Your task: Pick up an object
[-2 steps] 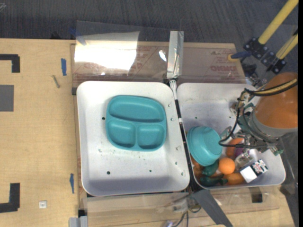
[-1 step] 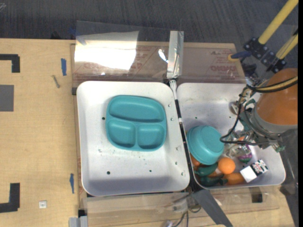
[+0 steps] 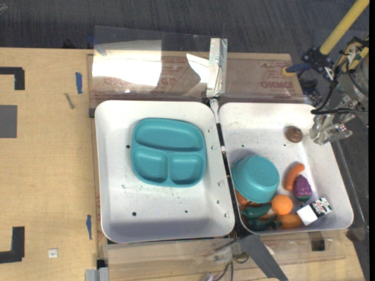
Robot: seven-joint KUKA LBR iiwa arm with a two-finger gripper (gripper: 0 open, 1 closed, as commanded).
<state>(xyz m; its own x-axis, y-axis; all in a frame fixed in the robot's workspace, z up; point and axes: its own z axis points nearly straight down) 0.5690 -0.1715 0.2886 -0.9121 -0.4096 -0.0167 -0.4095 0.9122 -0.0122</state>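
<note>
The right bin [image 3: 258,119] holds an upturned teal bowl [image 3: 256,177] with several small items beside it. Among these are an orange ball [image 3: 282,205], a purple piece [image 3: 302,187], an orange carrot-like piece [image 3: 293,175], a white box with black marks [image 3: 313,210] and a dark green piece [image 3: 256,213]. A small brown round object [image 3: 293,134] lies apart near the bin's back right. My gripper [image 3: 330,129] hangs over the right rim of this bin, to the right of the brown object, with nothing seen in it.
In the left bin [image 3: 111,157] lies a teal divided plate [image 3: 168,152]. A clear plastic wall [image 3: 193,69] stands behind both bins. Cables and a yellow pole [image 3: 347,19] crowd the back right. A wooden bench [image 3: 41,157] extends to the left.
</note>
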